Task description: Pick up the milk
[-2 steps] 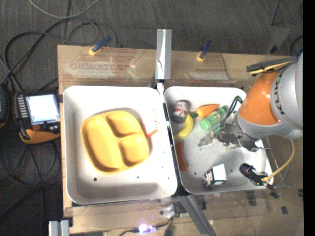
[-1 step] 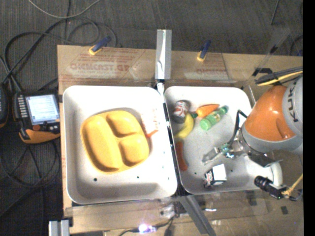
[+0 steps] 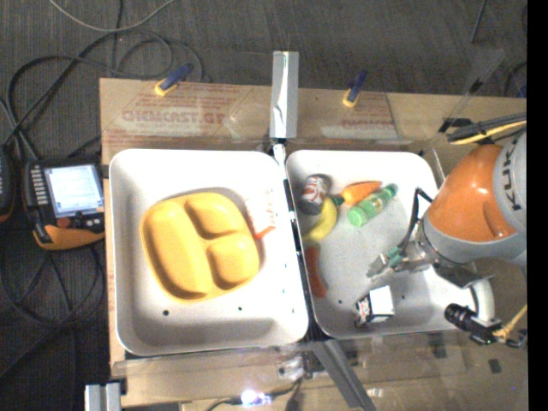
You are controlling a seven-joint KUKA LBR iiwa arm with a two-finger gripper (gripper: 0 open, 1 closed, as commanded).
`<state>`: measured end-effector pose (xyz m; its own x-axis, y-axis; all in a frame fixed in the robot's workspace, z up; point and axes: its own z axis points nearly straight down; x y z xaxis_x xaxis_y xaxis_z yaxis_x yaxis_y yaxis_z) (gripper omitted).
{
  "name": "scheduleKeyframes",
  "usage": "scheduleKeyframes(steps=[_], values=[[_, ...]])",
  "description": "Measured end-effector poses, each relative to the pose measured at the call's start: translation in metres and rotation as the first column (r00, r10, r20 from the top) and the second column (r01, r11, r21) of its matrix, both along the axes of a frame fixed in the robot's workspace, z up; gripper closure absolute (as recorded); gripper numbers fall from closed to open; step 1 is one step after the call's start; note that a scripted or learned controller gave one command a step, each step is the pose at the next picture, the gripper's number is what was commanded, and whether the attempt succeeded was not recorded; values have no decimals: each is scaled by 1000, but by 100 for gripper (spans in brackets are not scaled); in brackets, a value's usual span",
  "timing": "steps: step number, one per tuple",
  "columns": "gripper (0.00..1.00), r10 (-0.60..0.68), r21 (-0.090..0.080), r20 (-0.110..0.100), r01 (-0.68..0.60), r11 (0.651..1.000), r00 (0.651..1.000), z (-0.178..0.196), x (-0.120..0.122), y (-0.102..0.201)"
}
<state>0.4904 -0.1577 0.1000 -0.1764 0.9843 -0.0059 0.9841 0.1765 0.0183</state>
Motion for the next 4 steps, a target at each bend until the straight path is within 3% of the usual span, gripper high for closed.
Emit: scheduleKeyframes(steps=[1,2,3,4], values=[[0,0,0,0,0,1000,1000,0,0,0],[0,106,-6,-10,-106,994,994,-8,-4,27],[0,196,-1,-10,-196,981,981,-10,-4,20],[0,233,-8,-6,-233,973,973,-10,-3,27]])
